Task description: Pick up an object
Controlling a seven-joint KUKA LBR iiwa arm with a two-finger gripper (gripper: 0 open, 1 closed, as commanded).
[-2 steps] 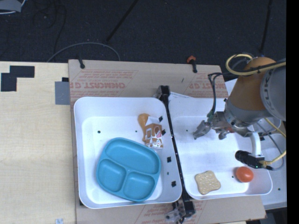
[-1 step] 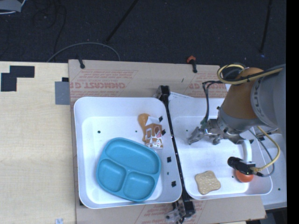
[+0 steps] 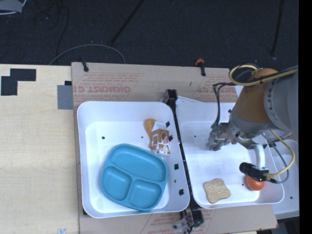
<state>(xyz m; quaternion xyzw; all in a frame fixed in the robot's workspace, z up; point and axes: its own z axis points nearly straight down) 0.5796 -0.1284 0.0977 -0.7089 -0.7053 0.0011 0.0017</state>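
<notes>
Claw (image 3: 215, 141) over right bin (image 3: 204, 116): one toast (image 3: 216, 190), one tomato (image 3: 253, 183).

Even overhead light, soft shadows, slightly blurred, dark background.

Left bin (image 3: 90, 130) is pretty crowded: the blue divided plate (image 3: 134, 177) eats up most of the near floor, and a small snack packet (image 3: 159, 140) sits just beyond it by the divider (image 3: 178, 150). Right bin (image 3: 204, 116) has open floor in the middle, with a toast slice (image 3: 216, 190) and an orange ball (image 3: 254, 183) along the near side.
</notes>
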